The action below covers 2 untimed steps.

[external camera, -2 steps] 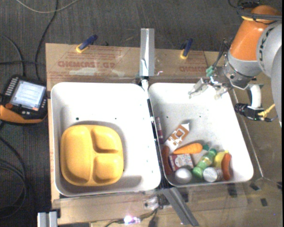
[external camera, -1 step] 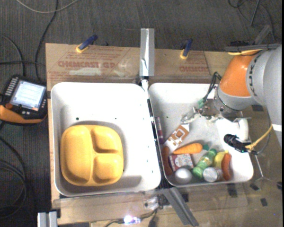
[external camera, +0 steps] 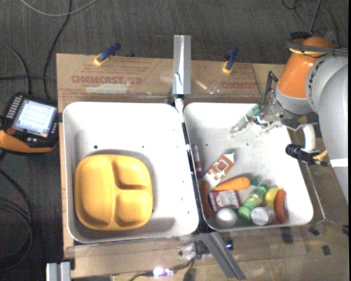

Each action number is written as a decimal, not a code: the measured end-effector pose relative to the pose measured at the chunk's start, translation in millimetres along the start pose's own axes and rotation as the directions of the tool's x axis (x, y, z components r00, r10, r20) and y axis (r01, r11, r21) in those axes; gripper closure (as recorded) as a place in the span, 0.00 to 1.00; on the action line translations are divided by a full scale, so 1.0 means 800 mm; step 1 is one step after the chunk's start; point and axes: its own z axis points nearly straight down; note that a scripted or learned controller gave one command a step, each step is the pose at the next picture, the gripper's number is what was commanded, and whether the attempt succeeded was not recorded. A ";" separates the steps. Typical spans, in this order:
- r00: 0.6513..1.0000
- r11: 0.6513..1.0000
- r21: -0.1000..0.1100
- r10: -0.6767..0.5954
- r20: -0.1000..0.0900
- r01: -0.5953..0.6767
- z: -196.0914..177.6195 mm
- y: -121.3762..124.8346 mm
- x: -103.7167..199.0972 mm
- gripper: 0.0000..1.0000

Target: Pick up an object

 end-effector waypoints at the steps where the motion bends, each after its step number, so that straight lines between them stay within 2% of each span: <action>1: 0.999 0.999 -0.003 -0.034 0.005 0.034 -0.002 -0.095 0.022 0.00; 2: 1.000 1.000 -0.006 -0.007 -0.009 0.007 -0.002 -0.030 -0.007 0.00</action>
